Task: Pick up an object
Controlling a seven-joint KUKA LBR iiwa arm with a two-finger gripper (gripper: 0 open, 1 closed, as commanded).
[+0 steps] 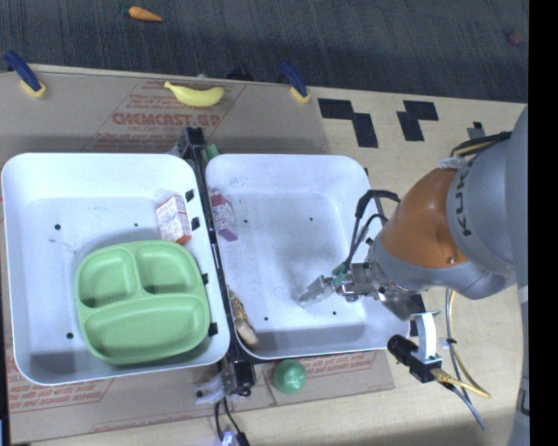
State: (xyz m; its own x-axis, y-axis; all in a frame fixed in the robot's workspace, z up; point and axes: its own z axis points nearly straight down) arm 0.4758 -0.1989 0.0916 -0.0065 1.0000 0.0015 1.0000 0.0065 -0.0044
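My gripper (312,293) is low inside the right bin (288,170), near its front right corner, over bare white floor. Nothing shows in it. A small pink-and-white packet (221,214) lies against the right bin's left wall, far to the gripper's left. A tan object (242,324) sits at that bin's front left corner. In the left bin (37,184) there is a green divided plate (144,300) and a small red-and-white box (172,217) just behind it.
A green ball (289,375) rests on the cardboard in front of the bins. A yellow banana (194,92) lies behind them. An orange carrot-like item (145,13) is on the dark floor. Blue clamps (24,72) hold the cardboard's back edge.
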